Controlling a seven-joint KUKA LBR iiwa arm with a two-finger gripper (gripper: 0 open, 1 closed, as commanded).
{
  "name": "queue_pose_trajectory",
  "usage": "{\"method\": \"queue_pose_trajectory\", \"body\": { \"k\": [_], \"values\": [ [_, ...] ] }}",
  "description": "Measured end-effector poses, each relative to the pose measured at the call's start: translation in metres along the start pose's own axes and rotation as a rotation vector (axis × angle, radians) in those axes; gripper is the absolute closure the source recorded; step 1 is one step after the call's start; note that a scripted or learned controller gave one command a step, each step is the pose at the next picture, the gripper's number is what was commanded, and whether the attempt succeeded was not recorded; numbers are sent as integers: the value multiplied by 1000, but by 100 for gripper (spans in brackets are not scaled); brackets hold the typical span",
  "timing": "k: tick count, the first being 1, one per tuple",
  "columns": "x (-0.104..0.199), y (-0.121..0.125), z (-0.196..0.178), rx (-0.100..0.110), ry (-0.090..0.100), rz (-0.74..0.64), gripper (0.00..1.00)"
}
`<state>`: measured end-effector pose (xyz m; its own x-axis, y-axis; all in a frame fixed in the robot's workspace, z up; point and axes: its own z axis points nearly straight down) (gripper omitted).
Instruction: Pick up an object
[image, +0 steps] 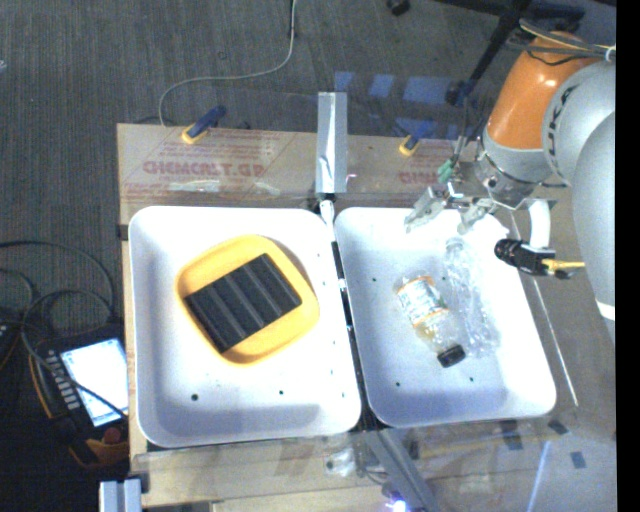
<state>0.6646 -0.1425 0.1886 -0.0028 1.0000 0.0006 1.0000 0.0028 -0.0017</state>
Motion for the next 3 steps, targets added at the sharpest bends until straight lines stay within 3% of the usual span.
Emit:
{"method": "queue_pose_trajectory", "body": {
  "k": [1,2,3],
  "values": [
    [-1,-9,-76,-2,-6,-185,0],
    [-2,-74,91,-3,0,-316,0],
    [-1,-73,81,-6,3,-316,100]
  ]
}}
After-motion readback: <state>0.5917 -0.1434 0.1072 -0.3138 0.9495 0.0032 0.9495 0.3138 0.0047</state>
